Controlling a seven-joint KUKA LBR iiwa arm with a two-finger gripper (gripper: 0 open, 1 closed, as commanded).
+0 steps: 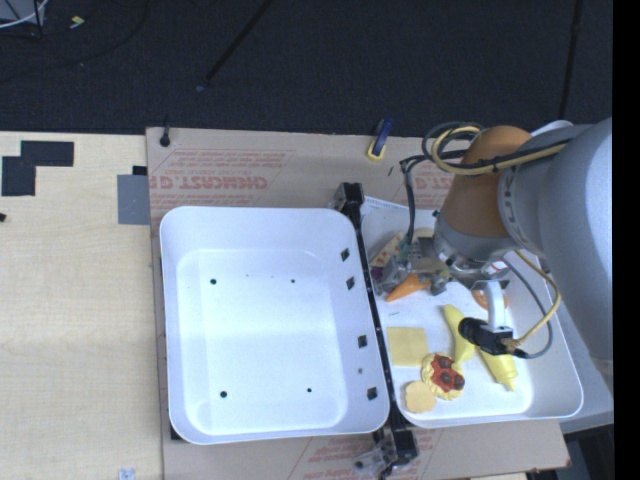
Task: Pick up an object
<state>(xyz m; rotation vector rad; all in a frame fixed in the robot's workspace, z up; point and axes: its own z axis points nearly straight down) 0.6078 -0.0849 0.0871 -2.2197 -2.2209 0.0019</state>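
Note:
My gripper (412, 265) is low over the upper left part of the right bin (555, 393), under the grey arm with its orange band. Right beneath it lies an orange carrot-like piece (405, 289), touching or nearly touching the gripper. A purple-and-pink item (383, 259) sits just left of the gripper by the bin wall. Further down lie a yellow square slab (407, 346), a yellow banana (462, 334), a red-and-yellow round toy (444, 374) and a pale yellow disc (420, 398).
The left bin (190, 268) stands beside the right one, with a black divider rail (365, 308) between them. The arm's body covers the right bin's upper right. A blue-and-yellow clamp (379, 140) sits on the board behind the bins.

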